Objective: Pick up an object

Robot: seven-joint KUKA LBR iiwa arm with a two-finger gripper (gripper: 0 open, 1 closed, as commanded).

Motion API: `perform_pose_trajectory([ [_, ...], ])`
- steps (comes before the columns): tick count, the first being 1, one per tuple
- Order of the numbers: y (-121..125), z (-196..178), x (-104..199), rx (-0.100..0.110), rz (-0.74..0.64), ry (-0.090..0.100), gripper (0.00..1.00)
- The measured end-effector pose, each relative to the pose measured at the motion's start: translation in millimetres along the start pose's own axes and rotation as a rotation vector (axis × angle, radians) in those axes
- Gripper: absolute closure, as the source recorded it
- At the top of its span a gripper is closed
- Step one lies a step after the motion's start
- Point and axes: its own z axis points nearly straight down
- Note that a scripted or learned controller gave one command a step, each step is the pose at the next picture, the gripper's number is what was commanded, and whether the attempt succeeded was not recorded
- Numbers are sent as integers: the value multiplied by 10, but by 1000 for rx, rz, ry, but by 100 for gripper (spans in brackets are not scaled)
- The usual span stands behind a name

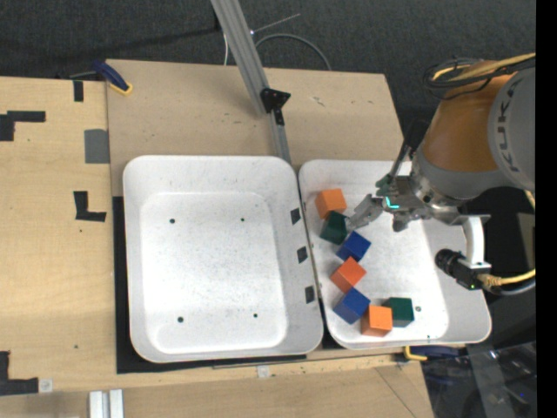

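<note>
The pick is not yet made: nothing sits between the fingers of the gripper (383,209), which hangs over the right bin (435,320) with its jaws spread apart and bare. All seven blocks lie on the bin floor, so closing on one and lifting it are both left to do. Nearest the fingertips, at about 8 o'clock from them, is a green block (334,227), with an orange block (330,202) touching it at 12 o'clock and a blue block (354,246) just beside it at 4 o'clock. Further toward 6 o'clock lie a second orange block (349,274) and a second blue block (352,305), then a third orange block (378,319) against a second green block (400,310). I judge the first green block the likely target, though that is uncertain. The left bin (139,181) holds nothing to pick. The arm's bulk hides the bin's 3 o'clock rim, and how high the fingers hang above the floor is hard to tell.
</note>
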Motion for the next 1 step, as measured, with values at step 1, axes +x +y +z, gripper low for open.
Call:
perform_pose_trajectory([
  [1,-116,563,-6,7,2,0,0],
])
